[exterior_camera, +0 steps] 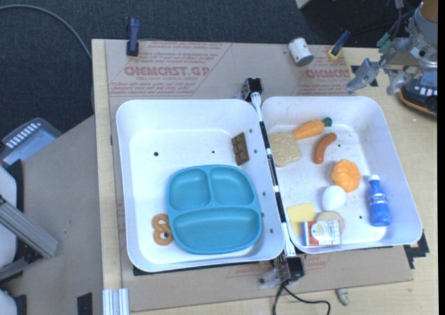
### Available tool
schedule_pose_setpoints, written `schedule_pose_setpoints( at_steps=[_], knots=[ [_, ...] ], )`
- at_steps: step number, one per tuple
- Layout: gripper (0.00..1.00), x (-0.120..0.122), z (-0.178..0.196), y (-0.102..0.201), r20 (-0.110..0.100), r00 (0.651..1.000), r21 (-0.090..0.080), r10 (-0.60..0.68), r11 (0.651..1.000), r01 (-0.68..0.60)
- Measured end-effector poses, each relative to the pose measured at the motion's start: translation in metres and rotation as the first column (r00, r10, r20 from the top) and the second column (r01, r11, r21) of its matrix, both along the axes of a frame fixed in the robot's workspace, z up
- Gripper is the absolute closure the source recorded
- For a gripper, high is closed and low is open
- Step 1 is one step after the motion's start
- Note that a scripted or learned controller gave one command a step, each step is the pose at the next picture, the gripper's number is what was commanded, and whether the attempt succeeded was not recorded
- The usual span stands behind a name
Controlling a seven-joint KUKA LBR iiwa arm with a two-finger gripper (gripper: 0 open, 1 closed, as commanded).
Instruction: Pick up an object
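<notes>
The right bin (386, 120) holds a carrot (309, 128), a sausage (324, 147), a slice of bread (285, 149), an orange lump (346, 174), a white egg (334, 198), a blue bottle (378, 201), a yellow cheese block (301, 213) and a small red-and-white pack (325, 231). My gripper (379, 78) hangs beyond the right bin's far right corner, over the bench. Its fingers (359, 77) are spread open with nothing between them.
The left bin (135, 140) contains a blue divided plate (214, 208), a chocolate piece (240, 148) and a pretzel (163, 229). A white roll (300, 51) and a blue clip (132, 35) lie on the board behind the bins.
</notes>
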State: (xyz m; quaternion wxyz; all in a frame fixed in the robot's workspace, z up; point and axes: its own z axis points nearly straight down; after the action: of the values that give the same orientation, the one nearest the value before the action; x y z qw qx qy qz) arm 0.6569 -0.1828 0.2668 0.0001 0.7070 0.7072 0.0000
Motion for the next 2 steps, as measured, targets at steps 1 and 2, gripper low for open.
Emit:
schedule_pose_setpoints(
  at_steps=[1,2],
  knots=[
    [0.00,0.012,-0.162,-0.006,0.012,1.000,-0.004,0.000,1.000,0.000],
    [0.00,-0.038,-0.182,0.002,0.000,1.000,0.000,-0.001,1.000,0.001]
  ],
)
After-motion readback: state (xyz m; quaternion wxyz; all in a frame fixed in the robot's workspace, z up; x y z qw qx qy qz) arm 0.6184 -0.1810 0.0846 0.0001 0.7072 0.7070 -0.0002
